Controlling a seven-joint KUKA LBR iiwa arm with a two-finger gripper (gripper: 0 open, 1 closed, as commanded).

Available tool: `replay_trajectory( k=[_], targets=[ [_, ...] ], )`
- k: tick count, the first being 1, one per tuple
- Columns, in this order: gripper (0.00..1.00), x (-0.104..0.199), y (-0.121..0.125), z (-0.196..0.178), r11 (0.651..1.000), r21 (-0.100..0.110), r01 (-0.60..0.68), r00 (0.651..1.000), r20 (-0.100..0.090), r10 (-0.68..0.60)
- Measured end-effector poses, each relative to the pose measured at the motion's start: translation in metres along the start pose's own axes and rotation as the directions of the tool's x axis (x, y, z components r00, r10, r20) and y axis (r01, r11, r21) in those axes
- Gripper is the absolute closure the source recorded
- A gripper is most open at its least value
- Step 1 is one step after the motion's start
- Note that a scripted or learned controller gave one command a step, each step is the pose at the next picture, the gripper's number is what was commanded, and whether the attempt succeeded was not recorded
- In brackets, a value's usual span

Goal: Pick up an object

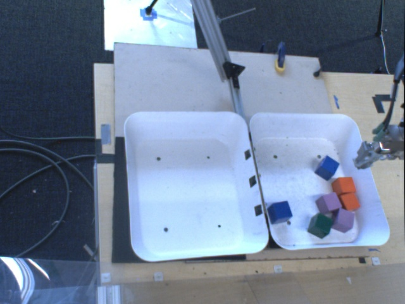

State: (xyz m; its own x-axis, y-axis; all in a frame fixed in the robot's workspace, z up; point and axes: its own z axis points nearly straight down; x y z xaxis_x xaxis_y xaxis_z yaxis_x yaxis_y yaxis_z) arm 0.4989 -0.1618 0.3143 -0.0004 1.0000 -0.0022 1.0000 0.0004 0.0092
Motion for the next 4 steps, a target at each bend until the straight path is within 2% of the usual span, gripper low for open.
replay_trajectory(
  k=[1, 2, 3, 4],
  targets=[
    [1.00, 0.010, -0.002, 0.103, 1.000, 0.015, 0.001, 1.000, -0.004, -0.001],
    [1.00, 0.008, 0.000, 0.088, 1.000, 0.004, 0.004, 1.000, -0.001, -0.004],
    [1.00, -0.035, -0.014, 0.003, 1.000, -0.002, -0.002, 1.000, 0.004, 0.002],
    [1.00, -0.032, -0.012, -0.004, 1.000, 0.001, 0.006, 1.000, 0.002, -0.006]
  ],
)
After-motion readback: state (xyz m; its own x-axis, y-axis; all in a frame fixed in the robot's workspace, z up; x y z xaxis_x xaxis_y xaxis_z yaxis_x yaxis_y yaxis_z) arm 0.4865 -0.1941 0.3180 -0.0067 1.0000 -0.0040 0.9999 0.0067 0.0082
